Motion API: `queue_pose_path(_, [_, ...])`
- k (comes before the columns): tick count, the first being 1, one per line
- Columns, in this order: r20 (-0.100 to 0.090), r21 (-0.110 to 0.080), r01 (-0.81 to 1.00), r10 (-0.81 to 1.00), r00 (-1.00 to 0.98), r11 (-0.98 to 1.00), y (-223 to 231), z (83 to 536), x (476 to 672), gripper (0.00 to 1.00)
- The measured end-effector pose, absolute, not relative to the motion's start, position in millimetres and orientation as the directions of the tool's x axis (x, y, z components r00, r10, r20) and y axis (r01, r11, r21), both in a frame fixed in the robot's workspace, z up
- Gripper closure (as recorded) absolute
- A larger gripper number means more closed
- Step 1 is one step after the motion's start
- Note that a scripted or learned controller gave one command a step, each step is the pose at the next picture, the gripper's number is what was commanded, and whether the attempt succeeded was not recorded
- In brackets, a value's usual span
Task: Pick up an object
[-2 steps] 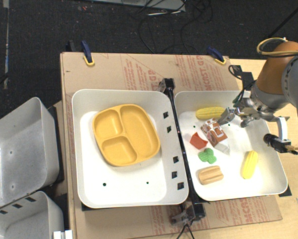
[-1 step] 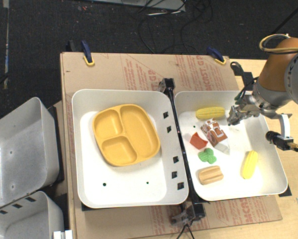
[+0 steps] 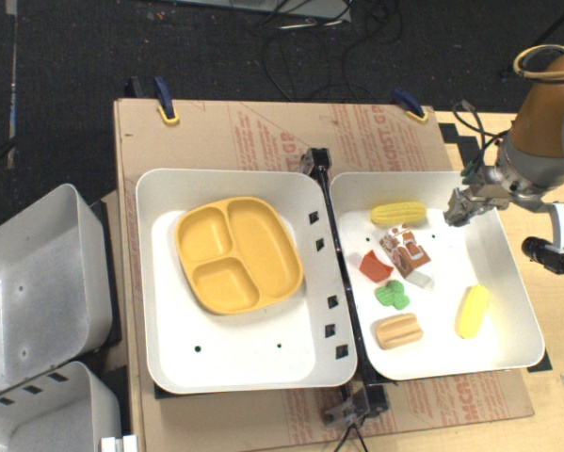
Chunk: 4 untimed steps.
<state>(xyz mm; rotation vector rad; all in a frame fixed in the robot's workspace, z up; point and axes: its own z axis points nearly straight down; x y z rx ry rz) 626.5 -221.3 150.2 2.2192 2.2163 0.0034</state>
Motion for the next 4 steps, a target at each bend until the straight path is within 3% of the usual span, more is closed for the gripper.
queue_pose_path(2, [-0.003, 0.007, 1.0, 1.0, -0.003, 0.003, -217.6, 257.2, 623.0, 1.0])
queue_pose_path(4, [0.001, -0.001, 1.0, 1.0, -0.007, 0.007, -119.9, 267.6, 589.7, 1.0])
